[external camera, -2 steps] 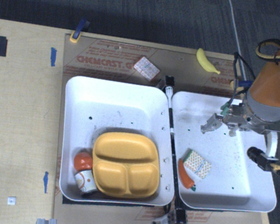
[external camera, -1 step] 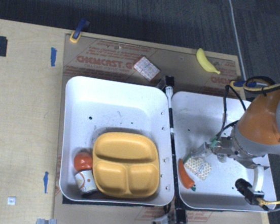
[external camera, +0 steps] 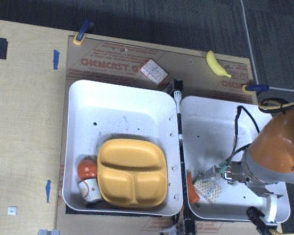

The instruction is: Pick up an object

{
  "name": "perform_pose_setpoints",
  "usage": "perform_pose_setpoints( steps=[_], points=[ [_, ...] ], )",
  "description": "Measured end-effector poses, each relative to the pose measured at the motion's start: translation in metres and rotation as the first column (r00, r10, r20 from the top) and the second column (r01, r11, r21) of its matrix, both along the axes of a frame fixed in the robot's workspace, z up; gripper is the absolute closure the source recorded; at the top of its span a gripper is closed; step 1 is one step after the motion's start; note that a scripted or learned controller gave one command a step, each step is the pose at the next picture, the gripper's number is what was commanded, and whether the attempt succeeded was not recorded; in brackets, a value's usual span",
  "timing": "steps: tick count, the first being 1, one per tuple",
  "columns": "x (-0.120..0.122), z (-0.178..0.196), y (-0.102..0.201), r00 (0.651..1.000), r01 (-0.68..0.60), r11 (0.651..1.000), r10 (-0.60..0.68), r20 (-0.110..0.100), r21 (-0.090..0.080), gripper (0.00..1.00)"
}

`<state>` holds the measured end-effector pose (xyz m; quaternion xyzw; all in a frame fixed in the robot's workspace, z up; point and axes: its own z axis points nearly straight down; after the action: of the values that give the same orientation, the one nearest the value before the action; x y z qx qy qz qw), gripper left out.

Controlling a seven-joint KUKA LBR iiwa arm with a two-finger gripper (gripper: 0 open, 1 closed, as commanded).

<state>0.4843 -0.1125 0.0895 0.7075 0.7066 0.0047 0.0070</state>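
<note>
In the right bin (external camera: 211,122), a crinkled clear packet with a coloured print (external camera: 208,190) lies near the front left corner, next to a thin orange piece (external camera: 190,189) at the bin's left wall. My gripper (external camera: 221,171) hangs over the packet's upper right edge, very close to it, and the view does not show whether it touches. The grey arm with its orange band (external camera: 277,147) covers the right side of this bin. In the left bin (external camera: 123,92), a yellow divided tray (external camera: 132,171) lies next to a small orange and white object (external camera: 88,179).
Behind the bins, a yellow banana (external camera: 217,64) and a small patterned box (external camera: 153,71) lie on the cardboard sheet. A black cable (external camera: 242,127) loops over the right bin. Blue clamps (external camera: 83,29) hold the sheet's corners. Bare white floor shows in the back half of both bins.
</note>
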Motion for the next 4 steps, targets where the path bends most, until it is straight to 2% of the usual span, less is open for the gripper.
perform_pose_setpoints(
  steps=[1, 2, 3, 4],
  points=[
    [0.000, 0.000, 0.017, 1.000, 0.002, 1.000, -0.002, -0.001, -0.003, 0.00],
    [0.000, 0.000, 0.017, 1.000, 0.003, 1.000, -0.003, 0.000, -0.003, 0.00],
    [0.002, 0.011, 0.021, 1.000, 0.000, 1.000, 0.000, 0.004, 0.003, 1.00],
    [0.020, 0.001, 0.015, 1.000, -0.002, 1.000, 0.002, -0.013, 0.007, 1.00]
  ],
)
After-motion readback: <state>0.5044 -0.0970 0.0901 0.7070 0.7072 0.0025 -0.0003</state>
